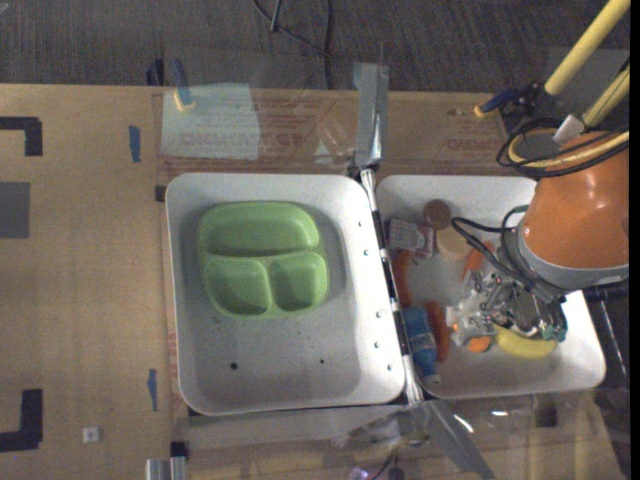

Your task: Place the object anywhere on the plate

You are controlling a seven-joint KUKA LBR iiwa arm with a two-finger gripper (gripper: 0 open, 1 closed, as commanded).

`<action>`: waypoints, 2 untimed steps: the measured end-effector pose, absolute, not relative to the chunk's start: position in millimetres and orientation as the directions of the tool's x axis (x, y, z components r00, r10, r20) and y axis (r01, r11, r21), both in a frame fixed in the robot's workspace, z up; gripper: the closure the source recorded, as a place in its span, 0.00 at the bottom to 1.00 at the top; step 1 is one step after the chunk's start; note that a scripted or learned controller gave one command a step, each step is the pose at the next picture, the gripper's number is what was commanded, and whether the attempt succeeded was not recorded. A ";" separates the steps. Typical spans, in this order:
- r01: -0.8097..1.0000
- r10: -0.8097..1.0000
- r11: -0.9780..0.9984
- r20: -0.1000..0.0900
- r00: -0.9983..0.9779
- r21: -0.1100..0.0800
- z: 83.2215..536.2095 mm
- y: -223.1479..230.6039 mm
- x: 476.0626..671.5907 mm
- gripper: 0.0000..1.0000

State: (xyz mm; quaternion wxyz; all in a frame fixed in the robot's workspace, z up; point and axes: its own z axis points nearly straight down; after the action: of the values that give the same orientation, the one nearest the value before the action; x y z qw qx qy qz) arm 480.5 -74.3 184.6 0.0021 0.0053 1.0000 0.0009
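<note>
- You have two white bins side by side on the bench: the left bin holds the plate, the right bin holds the clutter.
- The plate is green with three compartments, one long section along the far side and two smaller ones nearer you. It lies flat in the far half of the left bin, apart from the walls.
- Your arm reaches in from the right, and its orange band hangs over the right bin's right half.
- The gripper is low over the right bin, among the items near its middle. You cannot tell from this angle whether it is released or clenched, nor whether anything is in it.
- Just beside the gripper, toward the near right corner, lies a yellow item; a small orange piece sits touching or almost touching its left end.
- Along the right bin's left wall you see a blue item with a red-orange one beside it.
- Farther back there is a small printed packet, a brown round thing and a pale round one, close together.
- All of these loose items are in the right bin, well apart from the plate.
</note>
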 end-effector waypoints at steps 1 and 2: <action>0.133 0.133 0.991 -0.005 -0.991 0.001 237.4 -99.2 481.0 1.00; -0.124 -0.124 0.992 -0.007 -0.992 0.000 232.0 -61.3 548.8 1.00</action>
State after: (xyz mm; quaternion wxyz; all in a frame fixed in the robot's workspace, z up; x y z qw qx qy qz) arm 548.8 -61.3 232.0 0.0034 -0.0622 0.9981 0.0004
